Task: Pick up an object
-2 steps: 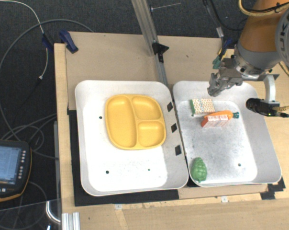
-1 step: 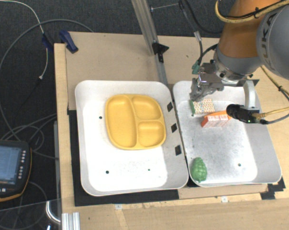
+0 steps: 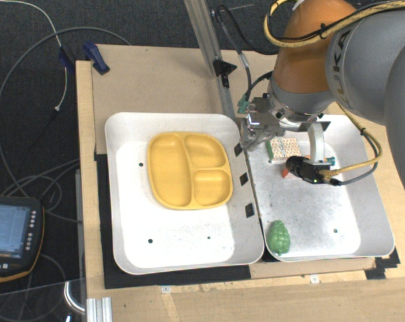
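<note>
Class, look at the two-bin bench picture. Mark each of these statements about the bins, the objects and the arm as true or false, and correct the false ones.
1. The yellow divided plate lies in the left bin. True.
2. The green object sits on the plate. False: it lies in the right bin, near its front left corner.
3. The arm hangs over the right bin. True.
4. The plate has two compartments. False: three.
</note>
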